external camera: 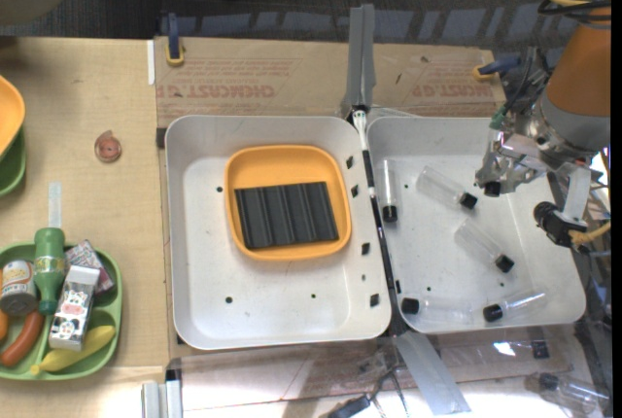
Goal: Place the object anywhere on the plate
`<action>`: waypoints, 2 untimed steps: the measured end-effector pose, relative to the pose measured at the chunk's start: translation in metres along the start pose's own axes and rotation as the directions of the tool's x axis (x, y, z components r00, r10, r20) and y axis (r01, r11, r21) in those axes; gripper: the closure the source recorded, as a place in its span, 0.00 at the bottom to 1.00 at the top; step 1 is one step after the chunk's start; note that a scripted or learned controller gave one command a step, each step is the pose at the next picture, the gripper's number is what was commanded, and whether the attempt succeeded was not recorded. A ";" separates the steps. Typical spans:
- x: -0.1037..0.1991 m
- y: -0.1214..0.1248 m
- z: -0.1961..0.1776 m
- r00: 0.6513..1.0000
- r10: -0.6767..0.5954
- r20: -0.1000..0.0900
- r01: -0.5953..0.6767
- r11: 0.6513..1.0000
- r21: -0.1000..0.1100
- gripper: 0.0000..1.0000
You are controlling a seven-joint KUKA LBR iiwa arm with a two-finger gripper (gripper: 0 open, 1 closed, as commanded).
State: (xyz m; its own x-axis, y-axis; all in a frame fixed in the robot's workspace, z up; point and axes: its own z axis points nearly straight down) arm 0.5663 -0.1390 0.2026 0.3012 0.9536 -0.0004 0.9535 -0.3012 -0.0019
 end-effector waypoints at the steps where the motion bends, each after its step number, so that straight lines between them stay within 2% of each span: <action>1: 0.000 0.000 0.000 1.000 0.000 0.000 0.000 1.000 0.000 0.00; 2: -0.039 0.052 0.025 1.000 -0.024 0.002 0.024 1.000 0.000 0.00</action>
State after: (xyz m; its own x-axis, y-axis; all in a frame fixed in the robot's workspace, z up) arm 0.6044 -0.1923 0.1775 0.2779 0.9606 -0.0022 0.9606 -0.2779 -0.0023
